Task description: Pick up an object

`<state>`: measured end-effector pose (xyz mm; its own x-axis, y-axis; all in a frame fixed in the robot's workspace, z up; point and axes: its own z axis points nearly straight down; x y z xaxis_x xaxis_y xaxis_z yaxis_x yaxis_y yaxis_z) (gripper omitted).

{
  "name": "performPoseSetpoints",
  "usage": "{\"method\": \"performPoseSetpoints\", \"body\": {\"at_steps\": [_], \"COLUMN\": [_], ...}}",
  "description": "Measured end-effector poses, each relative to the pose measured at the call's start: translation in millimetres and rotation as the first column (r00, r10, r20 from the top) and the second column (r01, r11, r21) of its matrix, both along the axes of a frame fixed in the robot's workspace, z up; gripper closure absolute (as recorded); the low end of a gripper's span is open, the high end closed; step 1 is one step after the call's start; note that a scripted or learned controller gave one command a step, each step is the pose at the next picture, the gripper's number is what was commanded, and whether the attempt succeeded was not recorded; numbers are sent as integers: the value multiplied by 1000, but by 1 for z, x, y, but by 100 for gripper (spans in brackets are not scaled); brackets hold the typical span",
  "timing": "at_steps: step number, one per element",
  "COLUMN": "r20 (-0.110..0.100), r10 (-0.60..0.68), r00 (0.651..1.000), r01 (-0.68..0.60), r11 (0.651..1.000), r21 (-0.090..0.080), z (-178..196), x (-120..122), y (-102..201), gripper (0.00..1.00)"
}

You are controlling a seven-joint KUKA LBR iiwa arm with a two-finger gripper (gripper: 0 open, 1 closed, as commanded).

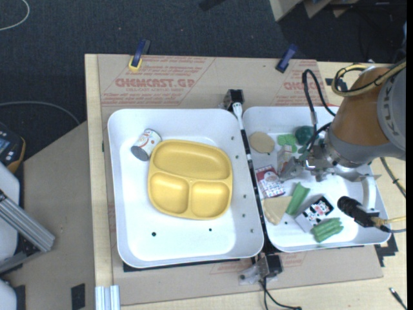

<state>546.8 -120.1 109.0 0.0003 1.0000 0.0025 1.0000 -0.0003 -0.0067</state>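
While the arm reaches in from the right over the right bin point(374, 236), its gripper point(288, 165) sits low among the clutter near the bin's middle, and the metal parts there blur into the objects beneath, so whether the tool is wide, narrow or holding anything cannot be told from this view.

Nearest candidate for the pick, in my judgement, is the green stick point(297, 198), which lies just below and slightly right of the gripper. Its long axis runs on a slant, upper right to lower left. A close across that axis would suit it; a close along it likely slips.

Other items ring the tool: a red-and-white packet point(270, 181) just left and below, a tan round piece point(261, 142) up and left, a dark green object point(303, 134) directly above, a pale wedge point(275, 209) further down.

Well apart, the left bin point(181, 247) bears a yellow divided tray point(190, 177) and a small can point(146, 144) touching its upper-left corner.
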Motion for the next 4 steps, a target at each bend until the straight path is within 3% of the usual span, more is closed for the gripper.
{"method": "performPoseSetpoints", "body": {"at_steps": [1, 2, 4], "r20": [9, 20, 13], "r10": [1, -1, 1], "r00": [1000, 1000, 1000], "r01": [-1, 1, -1], "r11": [1000, 1000, 1000], "r21": [1, -2, -5], "z": [-19, -7, 84], "x": [3, 5, 21], "y": [0, 0, -2], "gripper": [0, 100, 100]}}
